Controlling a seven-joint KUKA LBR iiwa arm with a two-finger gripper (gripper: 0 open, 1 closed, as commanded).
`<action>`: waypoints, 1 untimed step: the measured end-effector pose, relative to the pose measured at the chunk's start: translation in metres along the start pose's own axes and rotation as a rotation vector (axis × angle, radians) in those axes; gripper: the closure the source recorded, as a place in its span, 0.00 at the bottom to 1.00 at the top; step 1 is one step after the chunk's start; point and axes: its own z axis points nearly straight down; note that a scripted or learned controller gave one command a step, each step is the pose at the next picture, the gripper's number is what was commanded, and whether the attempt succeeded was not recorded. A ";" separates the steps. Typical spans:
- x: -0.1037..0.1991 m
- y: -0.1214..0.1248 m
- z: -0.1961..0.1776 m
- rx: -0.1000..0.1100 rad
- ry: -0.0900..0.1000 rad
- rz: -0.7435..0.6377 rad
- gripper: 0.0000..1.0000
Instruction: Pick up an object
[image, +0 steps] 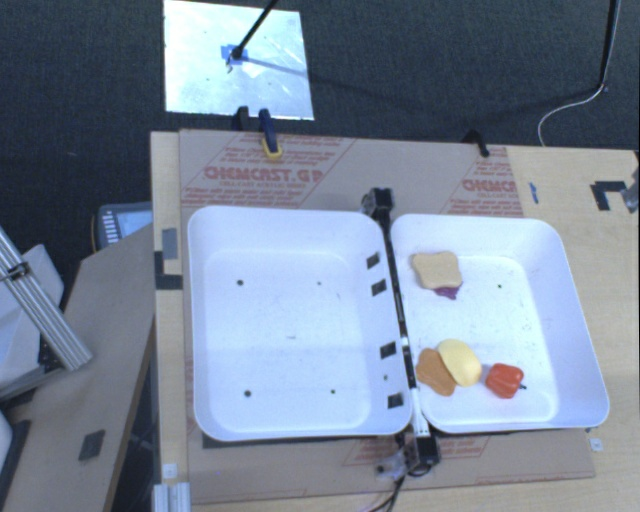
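The right bin (560, 270) holds several small food-like items. A tan bread-slice piece (436, 268) lies near its upper left, with a small purple thing (449, 292) peeking out under its lower edge. Near the front, a yellow oval piece (460, 361) rests against an orange rounded piece (434, 372). A red pepper-like item (504, 379) sits just right of them.
The left bin (200, 300) sits beside the right one, joined by a black clipped divider (392, 310). Both rest on a cardboard sheet (330, 170) over the wooden bench. A shiny metal plate (238, 60) lies beyond the bench; an aluminium rail (40, 310) stands at left.
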 end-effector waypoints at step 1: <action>0.048 -0.003 0.149 0.030 0.006 -0.001 1.00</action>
